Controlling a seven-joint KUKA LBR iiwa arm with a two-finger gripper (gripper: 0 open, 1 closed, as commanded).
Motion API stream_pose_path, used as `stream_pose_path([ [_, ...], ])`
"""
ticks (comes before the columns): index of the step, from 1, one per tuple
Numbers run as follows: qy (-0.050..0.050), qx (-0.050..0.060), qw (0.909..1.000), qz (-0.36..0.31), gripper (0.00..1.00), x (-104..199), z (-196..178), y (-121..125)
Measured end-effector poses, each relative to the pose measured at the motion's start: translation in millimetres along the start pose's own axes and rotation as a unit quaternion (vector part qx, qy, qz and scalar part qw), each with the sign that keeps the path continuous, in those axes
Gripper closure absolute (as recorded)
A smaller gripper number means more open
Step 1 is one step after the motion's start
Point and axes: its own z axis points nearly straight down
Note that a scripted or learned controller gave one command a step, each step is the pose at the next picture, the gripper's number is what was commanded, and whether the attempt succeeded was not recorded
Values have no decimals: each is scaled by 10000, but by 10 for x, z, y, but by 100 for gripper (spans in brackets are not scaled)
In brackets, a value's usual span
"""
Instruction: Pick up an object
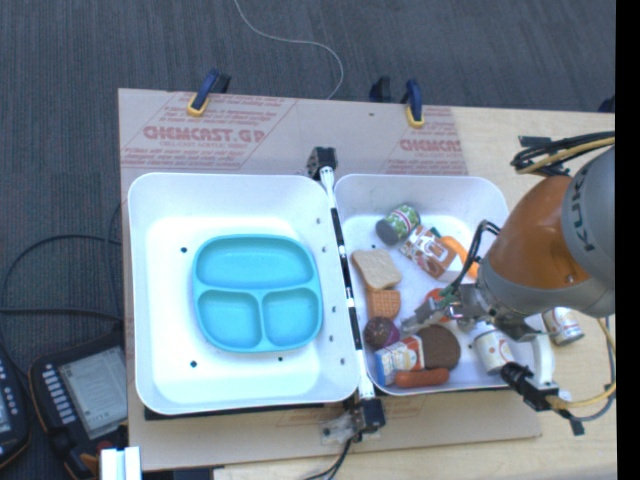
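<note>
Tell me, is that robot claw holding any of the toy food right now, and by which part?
It cannot be told. The gripper is low in the right bin, among the toy food beside the brown round piece.

Camera view: single fixed camera, mounted above the surface (pixel 250 123), looking down at a slant. Moderate distance; whole surface framed, both white bins (pixel 160 268) side by side, floor beyond the far and left edges. Arm (pixel 545 243) enters from the right.

Toy food crowds the right bin (pixel 350 193); the left bin (pixel 150 193) holds one blue tray (pixel 258 292).
</note>
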Motion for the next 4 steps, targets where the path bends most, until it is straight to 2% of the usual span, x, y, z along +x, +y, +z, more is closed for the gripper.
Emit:
stream_pose_path([
  [1, -7, -17, 10000, 8, 100, -8, -109, 13],
  [2, -6, -15, 10000, 7, 0, -7, -108, 12],
  [3, -5, -13, 10000, 8, 100, -7, -202, 15],
  [4, -5, -11, 10000, 8, 0, -6, -202, 14],
])
